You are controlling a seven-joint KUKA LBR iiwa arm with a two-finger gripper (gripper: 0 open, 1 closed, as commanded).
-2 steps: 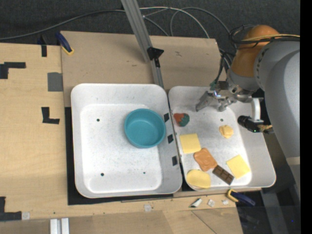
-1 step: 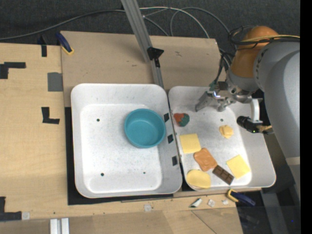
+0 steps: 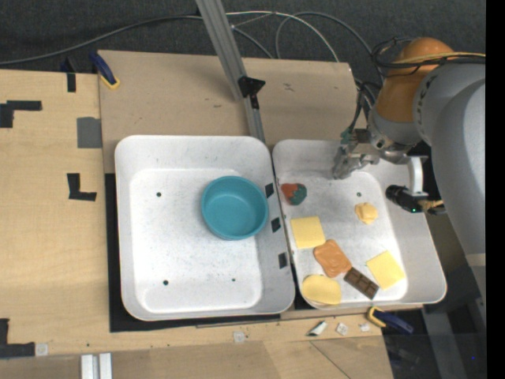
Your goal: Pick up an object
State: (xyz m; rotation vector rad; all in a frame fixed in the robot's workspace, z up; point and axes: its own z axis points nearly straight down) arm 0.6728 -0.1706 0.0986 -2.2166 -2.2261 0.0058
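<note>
**Grey fingers poised over the right bin's far end**

Grey metal fingers (image 3: 346,166) are seen low over the far part of the right bin (image 3: 418,294), pointed down at its white floor. How far apart they stand cannot be told from this angle, and nothing is seen between them. Behind them the arm (image 3: 442,101) reaches in from the right, its orange band (image 3: 418,54) showing above the wrist.

Nearest the fingers, a small red and green object (image 3: 294,193) lies by the bin's left wall. A small yellow piece (image 3: 366,212) is found to the right of it, apart from the fingers. Closer to the near edge, a yellow square block (image 3: 308,231) is placed, with an orange-brown piece (image 3: 332,258) just beside it. A dark brown bar (image 3: 361,282) lies next to that piece, a second yellow block (image 3: 386,268) sits to its right, and a pale yellow rounded object (image 3: 322,290) rests at the near wall.

In the left bin (image 3: 142,290), a teal bowl (image 3: 233,207) stands upright near the right side. Both bins are carried on the wooden tabletop (image 3: 39,235), and a slanted metal pole (image 3: 229,54) crosses above it.
</note>
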